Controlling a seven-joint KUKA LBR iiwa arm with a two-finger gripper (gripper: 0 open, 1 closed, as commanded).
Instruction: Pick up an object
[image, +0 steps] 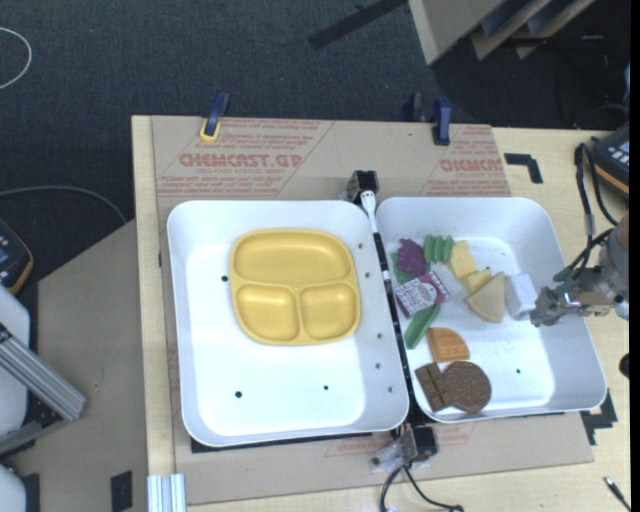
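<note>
Arm: reaches in from the right, low over the right bin (560, 385).
Gripper (545, 308): beside the white block (520, 293) — grip state unclear.
Objects: food pieces in the right bin.
Writing: "CHEMCAST" on board (250, 160).

Yellow tray (295, 285), white bins (190, 330)

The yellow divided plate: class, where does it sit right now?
The yellow divided plate lies in the left bin, toward its far side, across the divider from the toy food in the right bin.
</note>
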